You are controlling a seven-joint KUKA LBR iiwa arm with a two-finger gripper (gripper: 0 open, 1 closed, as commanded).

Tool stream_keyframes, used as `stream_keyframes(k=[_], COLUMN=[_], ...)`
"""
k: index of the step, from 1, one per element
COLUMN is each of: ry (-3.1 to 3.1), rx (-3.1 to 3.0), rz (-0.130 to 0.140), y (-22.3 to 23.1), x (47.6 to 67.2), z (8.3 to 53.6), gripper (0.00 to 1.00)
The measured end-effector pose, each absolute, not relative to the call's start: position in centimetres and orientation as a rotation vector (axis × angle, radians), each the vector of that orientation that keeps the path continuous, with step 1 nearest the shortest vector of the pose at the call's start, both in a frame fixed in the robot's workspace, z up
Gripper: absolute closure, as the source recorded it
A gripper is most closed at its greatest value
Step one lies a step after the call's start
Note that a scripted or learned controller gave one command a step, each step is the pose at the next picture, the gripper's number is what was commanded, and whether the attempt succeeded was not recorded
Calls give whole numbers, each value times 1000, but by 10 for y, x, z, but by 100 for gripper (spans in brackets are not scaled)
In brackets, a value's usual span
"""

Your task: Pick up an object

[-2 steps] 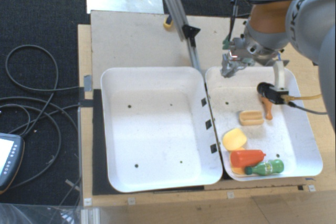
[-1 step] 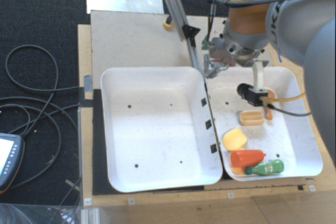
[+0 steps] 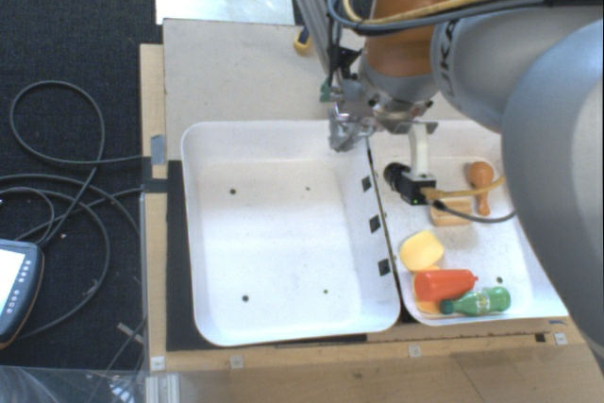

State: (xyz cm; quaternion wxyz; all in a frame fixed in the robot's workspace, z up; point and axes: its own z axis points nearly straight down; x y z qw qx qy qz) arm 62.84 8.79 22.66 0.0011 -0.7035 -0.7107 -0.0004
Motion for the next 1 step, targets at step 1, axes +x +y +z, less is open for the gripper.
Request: stream_keyframes(k=[1], ry=[-2225], rx=[-2218], rz=[-2], y=[84], x=[629], z=[227], gripper=[0])
